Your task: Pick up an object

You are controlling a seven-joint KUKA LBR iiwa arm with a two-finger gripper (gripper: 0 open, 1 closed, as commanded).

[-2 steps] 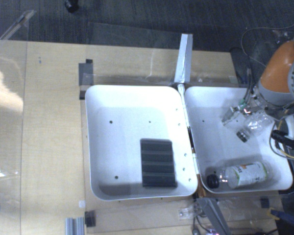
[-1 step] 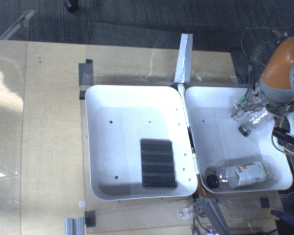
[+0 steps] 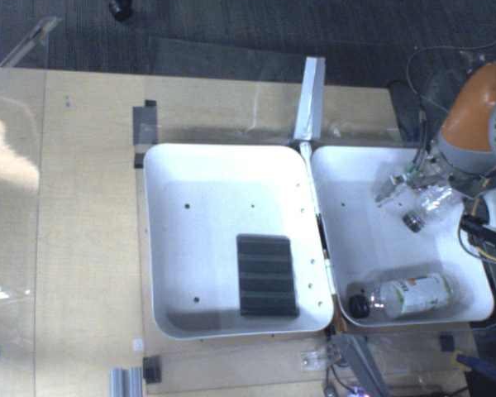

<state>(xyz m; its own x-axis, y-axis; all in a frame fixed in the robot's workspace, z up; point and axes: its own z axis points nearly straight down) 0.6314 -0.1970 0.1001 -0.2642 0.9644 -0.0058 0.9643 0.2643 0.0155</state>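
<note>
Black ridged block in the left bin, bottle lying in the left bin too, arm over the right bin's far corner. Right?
Not quite. The bottle lies in the right bin, along its near wall, not the left bin. The camera view shows it. The block and the arm are as you say.

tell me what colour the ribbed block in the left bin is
Black, or very dark grey: the ribbed block, seen in the camera view.

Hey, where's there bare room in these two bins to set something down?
Left bin: bare floor all along its far half and left side, beyond and beside the black ridged block. Right bin: a bare patch at the near-left, between the divider wall and the bottle lying along the near wall. Its far right is crowded by the gripper and arm.
</note>
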